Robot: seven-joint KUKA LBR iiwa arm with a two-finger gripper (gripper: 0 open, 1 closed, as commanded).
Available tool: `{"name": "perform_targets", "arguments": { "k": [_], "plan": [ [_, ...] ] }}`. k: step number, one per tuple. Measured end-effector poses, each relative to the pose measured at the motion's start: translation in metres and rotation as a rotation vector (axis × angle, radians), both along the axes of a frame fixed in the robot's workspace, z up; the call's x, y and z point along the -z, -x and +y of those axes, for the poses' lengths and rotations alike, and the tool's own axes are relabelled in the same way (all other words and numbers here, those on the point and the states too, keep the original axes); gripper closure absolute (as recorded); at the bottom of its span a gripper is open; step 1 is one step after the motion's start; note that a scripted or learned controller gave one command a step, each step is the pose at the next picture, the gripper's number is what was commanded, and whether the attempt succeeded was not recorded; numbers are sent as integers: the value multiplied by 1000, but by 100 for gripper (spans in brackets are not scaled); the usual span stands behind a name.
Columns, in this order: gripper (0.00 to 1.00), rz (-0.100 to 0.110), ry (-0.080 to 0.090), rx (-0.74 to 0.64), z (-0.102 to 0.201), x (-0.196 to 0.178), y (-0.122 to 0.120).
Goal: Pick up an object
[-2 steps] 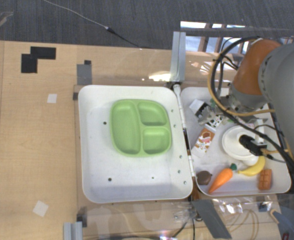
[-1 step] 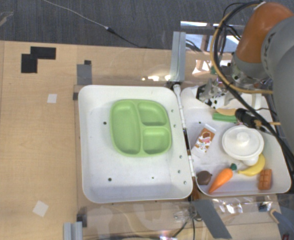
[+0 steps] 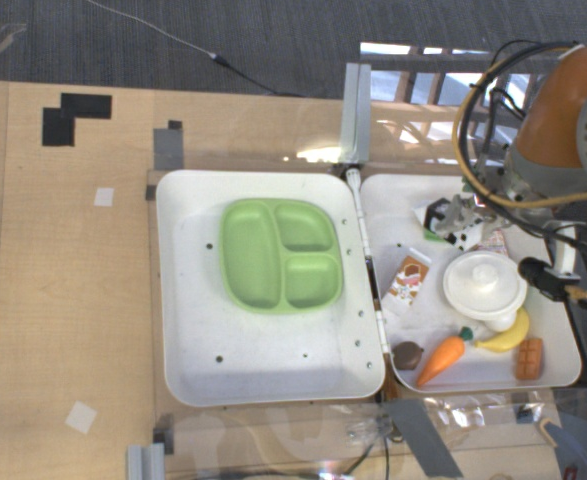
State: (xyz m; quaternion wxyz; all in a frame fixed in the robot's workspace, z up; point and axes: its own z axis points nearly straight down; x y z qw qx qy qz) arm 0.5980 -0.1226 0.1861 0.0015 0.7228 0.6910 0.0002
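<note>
The gripper (image 3: 460, 218), its state indiscernible, is being positioned over the right bin's (image 3: 573, 368) far side, beside a white bowl (image 3: 484, 284).

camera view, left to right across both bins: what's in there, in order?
Green divided plate → small snack packet → carrot → white lidded bowl → orange block. Skipped: the banana and the black-and-white toy, which overlap others in left-right position.

The pale wooden table (image 3: 63, 298) fills the frame's lower left and centre. Two shallow white plastic bins lie on it side by side: the left bin (image 3: 188, 368) at centre, the right bin (image 3: 398, 208) touching it at right.
</note>
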Motion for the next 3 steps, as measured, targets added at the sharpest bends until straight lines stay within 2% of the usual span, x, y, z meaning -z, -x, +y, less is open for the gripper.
{"name": "perform_targets", "arguments": {
  "k": [1, 2, 3],
  "plan": [
    [100, -4, -3, -45, 46, -32, -66],
    [100, -7, -2, 58, 60, -94, -27],
    [100, 0, -3, 285, 82, -88, -36]
  ]
}}
